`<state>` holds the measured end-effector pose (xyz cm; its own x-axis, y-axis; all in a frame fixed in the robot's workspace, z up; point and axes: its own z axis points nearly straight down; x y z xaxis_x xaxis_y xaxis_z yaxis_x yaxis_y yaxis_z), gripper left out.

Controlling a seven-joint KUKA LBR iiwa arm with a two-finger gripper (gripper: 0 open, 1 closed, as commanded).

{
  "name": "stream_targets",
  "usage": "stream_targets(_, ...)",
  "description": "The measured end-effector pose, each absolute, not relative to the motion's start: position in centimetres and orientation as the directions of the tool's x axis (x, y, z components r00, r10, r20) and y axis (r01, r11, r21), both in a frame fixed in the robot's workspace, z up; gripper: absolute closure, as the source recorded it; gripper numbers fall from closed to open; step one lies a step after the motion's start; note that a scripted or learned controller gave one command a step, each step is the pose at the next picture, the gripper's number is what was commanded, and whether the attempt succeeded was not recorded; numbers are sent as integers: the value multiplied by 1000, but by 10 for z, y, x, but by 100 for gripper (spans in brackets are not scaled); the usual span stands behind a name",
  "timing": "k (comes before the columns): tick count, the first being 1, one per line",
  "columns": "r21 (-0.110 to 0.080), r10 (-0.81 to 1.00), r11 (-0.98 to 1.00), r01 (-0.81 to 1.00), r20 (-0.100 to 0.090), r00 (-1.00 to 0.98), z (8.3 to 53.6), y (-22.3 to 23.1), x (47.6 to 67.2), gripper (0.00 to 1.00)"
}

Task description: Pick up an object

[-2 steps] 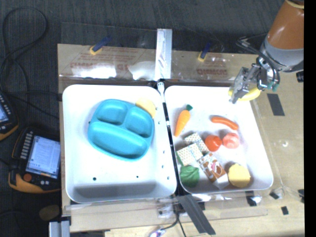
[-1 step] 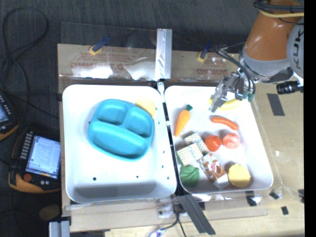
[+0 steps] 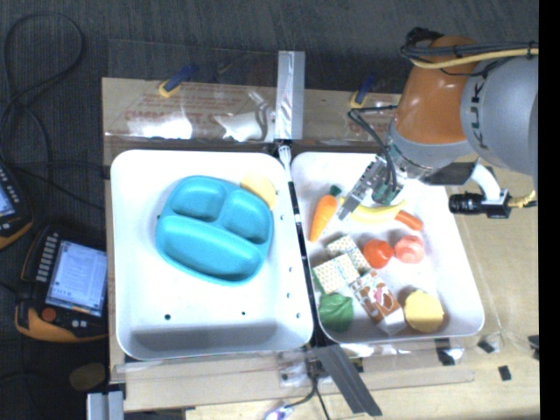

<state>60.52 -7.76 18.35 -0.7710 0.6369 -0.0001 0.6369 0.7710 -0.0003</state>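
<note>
Two white bins sit side by side under me. The left bin (image 3: 131, 322) holds a big blue tray (image 3: 214, 226) with a small yellow piece (image 3: 260, 188) touching its upper right rim. The right bin (image 3: 464, 269) is where I work, and it is crowded with toy food. My arm (image 3: 472, 103) comes in from the right and bends down over that bin's upper part, and my gripper (image 3: 372, 186) hangs low there, pointing toward the bin's upper left. Just beneath and beside it lies a banana (image 3: 385, 214), and an orange carrot (image 3: 323, 214) lies near the divider, a little to the side of my tip. Further down are a red tomato (image 3: 378, 253), a pink ball (image 3: 409, 249), two patterned boxes (image 3: 341, 265), a green piece (image 3: 334, 309) and a yellow lemon (image 3: 423, 311). I cannot tell how my jaws stand; they are too small and dark against the clutter. Nothing shows clearly between them, so I judge that no object is lifted yet. I seem to be at the reach or the grasp itself, likely on the banana or carrot; closing, lifting and clearing the bin are left.
</note>
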Motion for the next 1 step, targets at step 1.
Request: stream_targets(1,-2,925,379,925,-2,-379,203,9,604,100)
